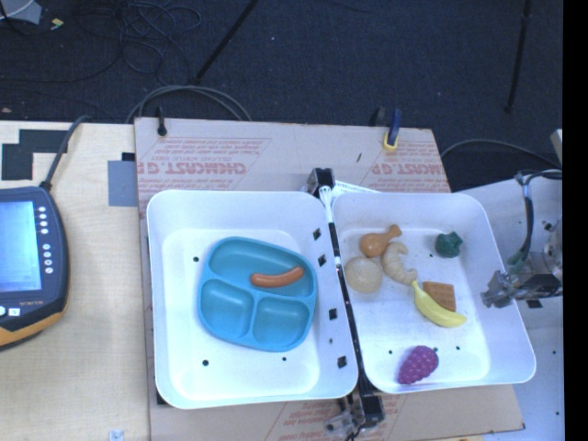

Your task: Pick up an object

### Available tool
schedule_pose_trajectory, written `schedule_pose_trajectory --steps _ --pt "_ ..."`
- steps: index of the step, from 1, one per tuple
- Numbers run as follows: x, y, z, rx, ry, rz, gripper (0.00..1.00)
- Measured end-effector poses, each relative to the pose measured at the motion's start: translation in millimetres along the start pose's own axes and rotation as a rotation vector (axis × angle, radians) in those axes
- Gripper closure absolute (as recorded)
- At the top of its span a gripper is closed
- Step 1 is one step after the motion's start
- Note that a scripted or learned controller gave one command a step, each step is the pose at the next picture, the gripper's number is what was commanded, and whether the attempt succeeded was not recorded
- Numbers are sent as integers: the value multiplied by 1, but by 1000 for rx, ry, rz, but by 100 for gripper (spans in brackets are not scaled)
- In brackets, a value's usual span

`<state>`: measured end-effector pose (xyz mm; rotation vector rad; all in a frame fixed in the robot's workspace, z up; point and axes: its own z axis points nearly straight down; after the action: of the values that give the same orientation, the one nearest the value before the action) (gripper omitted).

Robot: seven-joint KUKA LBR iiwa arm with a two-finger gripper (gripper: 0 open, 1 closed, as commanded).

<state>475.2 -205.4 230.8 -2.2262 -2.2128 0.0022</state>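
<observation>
Camera view: the end effector [503, 289] sits at the right rim of the right bin [501, 352], on the bench; whether it is released or clenched, I cannot tell. The nearest object, a yellow banana [435, 308], lies just to its left inside that bin, long axis running diagonally from upper left to lower right, touching a brown cracker [442, 294].

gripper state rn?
Gripper: at the right bin's outer edge, nothing visibly held; open or shut cannot be told.
</observation>
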Motion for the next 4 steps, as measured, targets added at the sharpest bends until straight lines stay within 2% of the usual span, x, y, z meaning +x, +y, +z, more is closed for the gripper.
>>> schedule_pose_trajectory --steps 1,2,4 --pt "-6 -1 140 8 4 -7 100" --pt "1 1 142 -2 -2 -4 100" --pt "-8 1 142 -4 2 1 100"
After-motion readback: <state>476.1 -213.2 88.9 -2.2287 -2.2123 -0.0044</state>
